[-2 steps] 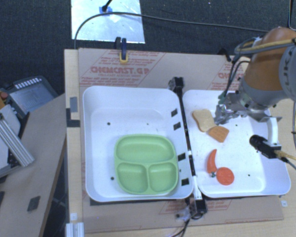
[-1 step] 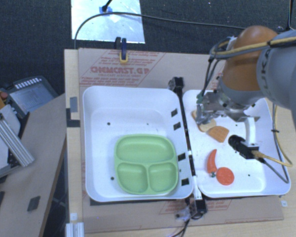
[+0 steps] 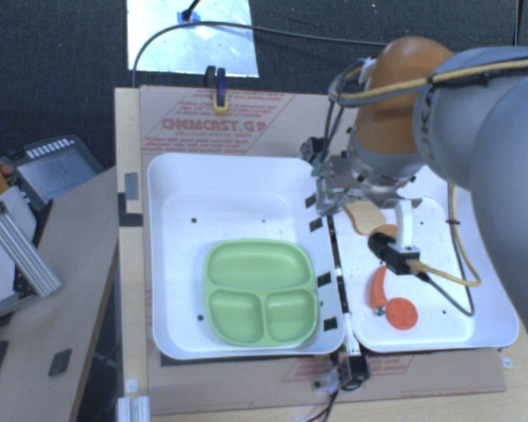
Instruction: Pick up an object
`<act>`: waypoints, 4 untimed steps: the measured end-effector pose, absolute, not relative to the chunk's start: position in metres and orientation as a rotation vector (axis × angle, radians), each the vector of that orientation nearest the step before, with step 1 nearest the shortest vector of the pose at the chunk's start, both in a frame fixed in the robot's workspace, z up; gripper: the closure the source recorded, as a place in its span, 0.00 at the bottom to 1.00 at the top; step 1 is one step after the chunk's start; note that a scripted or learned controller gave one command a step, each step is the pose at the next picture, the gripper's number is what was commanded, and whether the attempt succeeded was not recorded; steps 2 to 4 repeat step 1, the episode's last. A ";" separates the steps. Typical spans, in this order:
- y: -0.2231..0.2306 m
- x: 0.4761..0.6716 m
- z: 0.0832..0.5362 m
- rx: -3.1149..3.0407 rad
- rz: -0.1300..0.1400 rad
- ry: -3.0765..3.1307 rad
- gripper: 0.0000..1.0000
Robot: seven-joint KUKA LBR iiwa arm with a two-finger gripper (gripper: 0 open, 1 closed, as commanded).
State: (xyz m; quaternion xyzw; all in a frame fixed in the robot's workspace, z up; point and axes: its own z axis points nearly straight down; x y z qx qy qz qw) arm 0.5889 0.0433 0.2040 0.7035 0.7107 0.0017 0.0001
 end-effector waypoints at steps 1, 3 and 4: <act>0.088 0.596 0.204 2.211 0.004 2.231 1.00; 0.088 0.596 0.204 2.211 0.004 2.231 1.00; 0.088 0.596 0.204 2.211 0.004 2.231 1.00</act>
